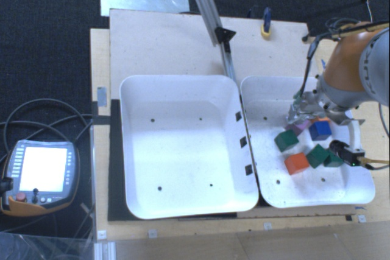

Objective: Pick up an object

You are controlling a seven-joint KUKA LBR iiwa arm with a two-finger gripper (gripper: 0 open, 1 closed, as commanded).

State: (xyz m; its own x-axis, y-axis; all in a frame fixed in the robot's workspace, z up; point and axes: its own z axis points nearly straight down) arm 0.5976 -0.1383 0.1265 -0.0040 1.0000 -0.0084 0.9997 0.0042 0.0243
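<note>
The grey arm with the orange band reaches in over the right-hand shallow white plastic bin (268, 189), and its metal two-finger hand (303, 114) sits low among a cluster of small blocks near that bin's middle, toward its far right side. Just under the hand lies a small pale purple block (298, 127), with a blue cube (320, 130) touching or just beside it. Nearer the front edge of the tabletop (164, 45) lie a dark green cube (286, 140), an orange cube (297, 163) and another dark green block (317, 156). The left-hand shallow white plastic bin (183, 88) stands alongside.

The step in hand looks like the descent onto a block, most likely the purple one. Whether the hand is spread or closed I cannot tell; its tips are blurred against the blocks, and nothing can be said to be held.

The next move calls for closing squarely on one block without nudging the blue neighbour, then lifting straight up; crowding makes a slip likely
</note>
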